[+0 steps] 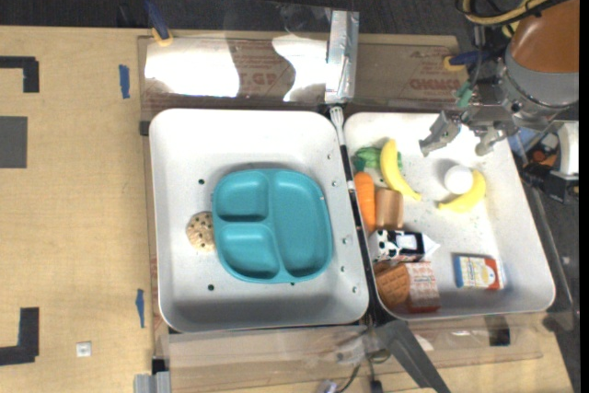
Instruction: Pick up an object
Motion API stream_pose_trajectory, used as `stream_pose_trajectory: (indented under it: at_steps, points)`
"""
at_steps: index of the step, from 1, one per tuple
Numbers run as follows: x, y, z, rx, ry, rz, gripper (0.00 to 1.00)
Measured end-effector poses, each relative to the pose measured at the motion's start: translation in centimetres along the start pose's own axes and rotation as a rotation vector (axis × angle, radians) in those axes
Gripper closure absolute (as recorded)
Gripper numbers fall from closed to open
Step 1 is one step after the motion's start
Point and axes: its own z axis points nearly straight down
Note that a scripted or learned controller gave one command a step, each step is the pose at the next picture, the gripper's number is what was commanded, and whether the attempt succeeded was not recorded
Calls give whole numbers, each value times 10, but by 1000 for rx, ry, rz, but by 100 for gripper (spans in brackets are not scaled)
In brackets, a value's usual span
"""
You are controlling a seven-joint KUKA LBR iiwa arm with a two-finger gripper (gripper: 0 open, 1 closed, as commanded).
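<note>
the pincer (465, 135) hangs over the back of the right bin (529, 225), its two fingers spread wide with nothing between them, one fingertip (433, 143) reaching left and the other toward the white egg (457, 179). the egg lies just below it, resting against the curve of a yellow banana (465, 196), which looks like the nearest thing to take; the open spread suits a drop onto it. a second banana (394, 168) lies to the left, beside a green vegetable (368, 157), an orange carrot (365, 200) and a brown block (389, 209), all crowded against the wall shared with the left bin (175, 152). nearer the front sit a black-and-white toy (398, 244), a small carton (479, 271) and a brown packet (409, 285). in the left bin a teal divided plate (273, 224) sits in the middle with a cookie (201, 231) touching its left edge, well apart from the pincer
</note>
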Motion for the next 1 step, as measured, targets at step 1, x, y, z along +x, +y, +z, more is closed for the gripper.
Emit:
stream_pose_trajectory:
  at_steps: [1]
  points:
    - [66, 3, -14, -4, 0, 75, 0]
